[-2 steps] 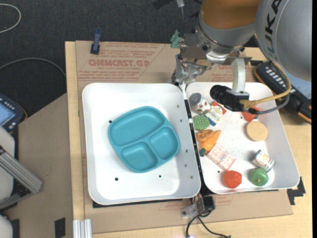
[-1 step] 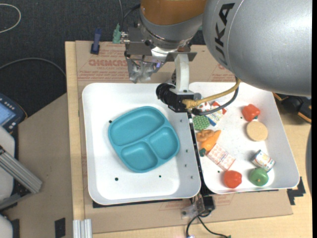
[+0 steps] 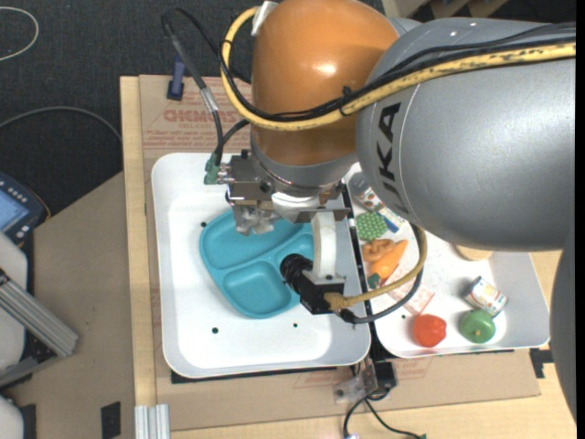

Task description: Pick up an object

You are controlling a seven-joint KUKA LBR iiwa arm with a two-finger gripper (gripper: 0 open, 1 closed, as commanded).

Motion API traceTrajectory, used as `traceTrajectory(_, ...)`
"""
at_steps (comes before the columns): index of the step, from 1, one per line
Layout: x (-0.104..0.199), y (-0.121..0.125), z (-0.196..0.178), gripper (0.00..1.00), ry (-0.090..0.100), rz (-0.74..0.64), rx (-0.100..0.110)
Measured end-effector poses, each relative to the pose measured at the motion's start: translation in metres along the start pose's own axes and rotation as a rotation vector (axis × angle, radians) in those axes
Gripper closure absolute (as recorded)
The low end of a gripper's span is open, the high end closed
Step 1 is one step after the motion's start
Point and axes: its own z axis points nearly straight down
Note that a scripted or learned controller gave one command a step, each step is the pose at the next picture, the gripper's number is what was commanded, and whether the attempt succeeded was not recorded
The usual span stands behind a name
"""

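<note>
A: Gripper hung over teal tray in left bin. Fingers hidden by wrist, couldn't tell.
B: Tray flat, wide. Best pinched at rim, not across. Tomato, lime sat in right bin, easier.

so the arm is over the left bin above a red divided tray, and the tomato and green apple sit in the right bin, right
Not quite: the divided tray is teal blue, not red, as the camera view shows. The rest holds: the arm is over the left bin above that tray, and the tomato and green apple sit in the right bin.
</note>
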Motion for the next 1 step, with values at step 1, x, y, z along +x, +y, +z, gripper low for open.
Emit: traceTrajectory(1, -0.0435, -0.0117, -0.2357, 1.0, 0.011, 0.003, -0.032)
